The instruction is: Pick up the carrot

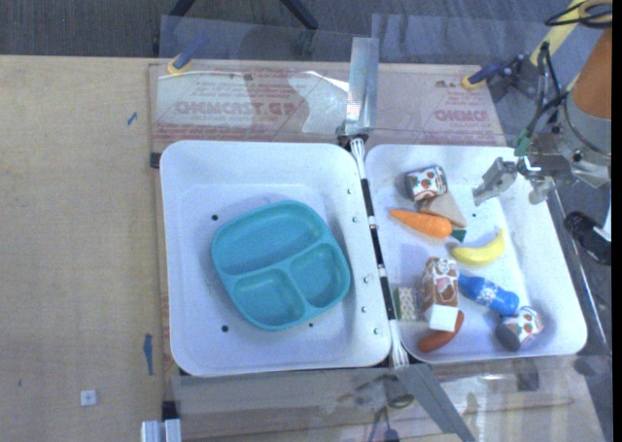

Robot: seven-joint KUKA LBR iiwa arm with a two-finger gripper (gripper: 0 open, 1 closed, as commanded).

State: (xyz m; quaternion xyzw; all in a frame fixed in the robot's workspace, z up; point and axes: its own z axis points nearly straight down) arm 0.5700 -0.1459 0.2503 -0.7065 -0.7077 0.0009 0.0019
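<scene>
Nearest the camera, along the near wall of the right bin (573, 333), lie a reddish sausage-shaped piece (437, 340) and a small grey-and-red can (518, 327); just beyond them stand a brown-and-white carton (440, 288) and a blue bottle (489, 293) lying on its side. Left bin (185, 236) holds a teal divided plate (280, 263), set slightly toward 7 o'clock of its centre.

Carrot (422, 222): orange, lying flat in the upper-left part of the right bin, long axis running roughly 10 to 4 o'clock, its green tip at the 4 o'clock end. A tan wedge-shaped piece (446, 208) touches or nearly touches it at 1 o'clock; a printed can (426, 183) sits farther off at 12 o'clock; a yellow banana (478, 250) lies near at 4 o'clock.

Gripper (513, 178): raised over the right bin, at about 2 o'clock from the carrot and well apart from it. Its two fingers appear spread, with nothing between them, though the slanted view makes the gap hard to judge.

Step in hand, as judged: approach. No contact with the carrot has been made. The next move calls for travel toward 8 o'clock until the tool stands over the carrot's thick middle, a wrist turn so the fingers straddle its short axis, and a descent that avoids the wedge beside it. The crowding at 1 o'clock is the likeliest cause of a missed or doubled grasp.
</scene>
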